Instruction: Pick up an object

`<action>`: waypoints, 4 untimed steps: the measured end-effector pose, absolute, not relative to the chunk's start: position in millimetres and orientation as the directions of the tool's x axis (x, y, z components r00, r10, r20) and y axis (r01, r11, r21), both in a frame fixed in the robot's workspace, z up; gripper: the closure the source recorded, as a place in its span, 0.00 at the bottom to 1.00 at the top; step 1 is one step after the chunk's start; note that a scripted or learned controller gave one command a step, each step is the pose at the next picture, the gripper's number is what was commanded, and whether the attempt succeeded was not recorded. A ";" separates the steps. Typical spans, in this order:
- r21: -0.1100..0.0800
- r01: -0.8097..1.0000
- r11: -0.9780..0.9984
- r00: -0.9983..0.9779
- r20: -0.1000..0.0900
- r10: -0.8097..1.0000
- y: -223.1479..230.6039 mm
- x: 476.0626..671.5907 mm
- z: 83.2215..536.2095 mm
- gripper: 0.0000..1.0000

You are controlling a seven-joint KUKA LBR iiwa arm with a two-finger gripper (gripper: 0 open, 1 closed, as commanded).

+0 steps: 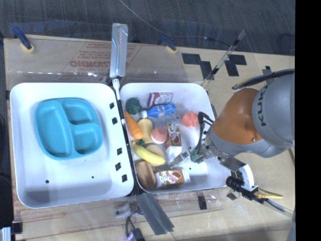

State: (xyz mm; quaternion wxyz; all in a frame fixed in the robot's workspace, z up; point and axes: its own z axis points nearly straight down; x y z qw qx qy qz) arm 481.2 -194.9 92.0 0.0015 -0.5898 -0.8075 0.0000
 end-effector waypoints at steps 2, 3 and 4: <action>-0.001 1.000 -0.016 0.016 0.000 1.000 -146.7 558.5 91.2 0.00; -0.002 1.000 -0.012 0.012 0.001 1.000 -146.4 558.6 101.3 1.00; -0.011 0.999 -0.053 0.053 0.001 0.999 -154.4 618.6 119.9 1.00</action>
